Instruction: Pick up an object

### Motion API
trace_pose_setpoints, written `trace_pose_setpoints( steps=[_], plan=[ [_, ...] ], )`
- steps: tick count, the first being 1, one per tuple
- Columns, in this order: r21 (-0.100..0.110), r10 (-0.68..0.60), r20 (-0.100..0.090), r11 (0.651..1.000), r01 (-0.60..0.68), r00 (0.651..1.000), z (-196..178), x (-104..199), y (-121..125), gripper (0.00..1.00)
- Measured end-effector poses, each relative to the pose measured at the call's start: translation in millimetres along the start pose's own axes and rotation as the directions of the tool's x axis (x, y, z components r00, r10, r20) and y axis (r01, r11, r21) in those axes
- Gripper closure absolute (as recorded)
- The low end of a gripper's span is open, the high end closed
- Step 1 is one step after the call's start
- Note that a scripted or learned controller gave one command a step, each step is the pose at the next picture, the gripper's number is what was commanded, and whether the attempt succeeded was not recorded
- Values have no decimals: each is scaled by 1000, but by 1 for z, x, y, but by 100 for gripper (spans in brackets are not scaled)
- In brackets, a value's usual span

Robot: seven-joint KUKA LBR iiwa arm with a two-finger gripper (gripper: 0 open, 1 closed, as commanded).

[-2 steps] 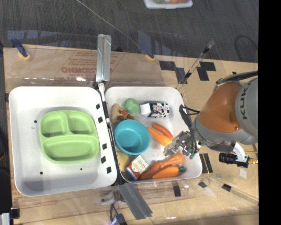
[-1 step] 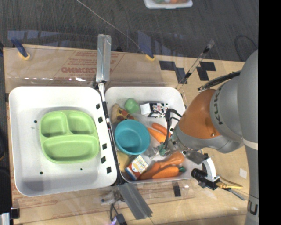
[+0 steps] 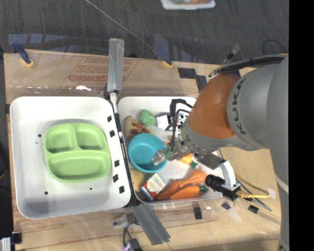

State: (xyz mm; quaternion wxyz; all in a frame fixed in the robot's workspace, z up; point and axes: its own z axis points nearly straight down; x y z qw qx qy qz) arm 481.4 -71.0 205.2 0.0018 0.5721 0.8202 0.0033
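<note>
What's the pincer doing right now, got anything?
Pincer: down in the right bin, at the rim of the blue bowl; cannot be told whether it is open, closed or holding anything.

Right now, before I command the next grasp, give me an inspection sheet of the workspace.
Surface: two white bins; left bin, right bin.
Job's things: blue bowl, orange carrot toy, green cup, small carton, all in right bin.
Clutter: green divided tray in left bin.
Gripper: gripper at the bowl's right rim; grasp unclear.
Cables: thin wire across top.
Surroundings: white tray at top edge.
</note>
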Motion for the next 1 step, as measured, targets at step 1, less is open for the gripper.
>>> trace_pose_setpoints(
  steps=[1],
  plan=[
    [11, 188, -2, 982, -188, 982, 14, 63, 19, 100]
  ],
)
